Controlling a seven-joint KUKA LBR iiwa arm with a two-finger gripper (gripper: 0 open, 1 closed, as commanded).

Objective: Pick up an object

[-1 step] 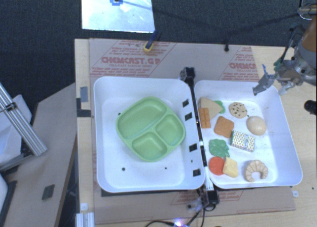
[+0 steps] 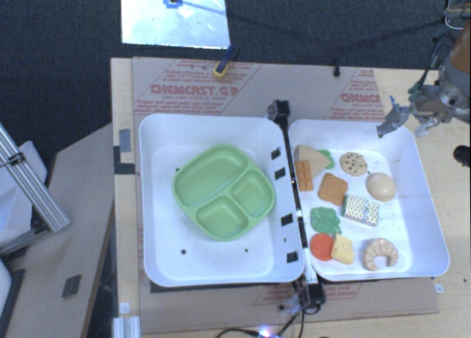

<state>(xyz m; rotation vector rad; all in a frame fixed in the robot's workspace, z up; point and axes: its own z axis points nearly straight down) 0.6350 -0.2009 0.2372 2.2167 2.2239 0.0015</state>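
Up at the far right corner of the right bin (image 2: 423, 182), the pincer (image 2: 406, 121) hangs with its two fingers spread apart and nothing between them. One fingertip (image 2: 385, 128) points down just over the bin's back rim.

Inside this bin the toy foods lie close together: a sandwich wedge (image 2: 312, 158), a cookie (image 2: 354, 163), a pale egg (image 2: 380, 185), a brown toast (image 2: 333, 188), a shiny wrapped block (image 2: 361, 210), a green leaf (image 2: 324, 219), a tomato (image 2: 321, 247), a cheese piece (image 2: 343, 249) and a croissant (image 2: 380, 253).

In the left bin (image 2: 158, 152) a green divided plate (image 2: 224, 192) rests.
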